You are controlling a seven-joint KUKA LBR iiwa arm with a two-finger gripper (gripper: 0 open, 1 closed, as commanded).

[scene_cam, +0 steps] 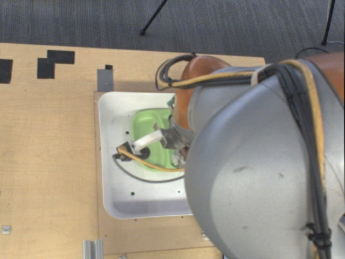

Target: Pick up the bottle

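Bottle is seen as a green item lying on the floor of the white bin, toward the bin's far right; its right part is covered by the hand and arm. Nearest the camera, the lower right is taken up by the grey arm casing, with dark cables run along its top edge. A small metal piece is seen at the near edge of the tan surface. Next comes the bin's near wall, then bare bin floor. The hand is placed over the bottle's right side, low in the bin; contact cannot be confirmed. How far the hand is open cannot be told, as it is masked by the wrist, and nothing is seen held in it. The orange band is seen above the bin's far wall. A grey block is fixed at the bin's far left corner. Black marks are seen on the surface farther back. Grey carpet floor and a black stand leg are seen beyond.
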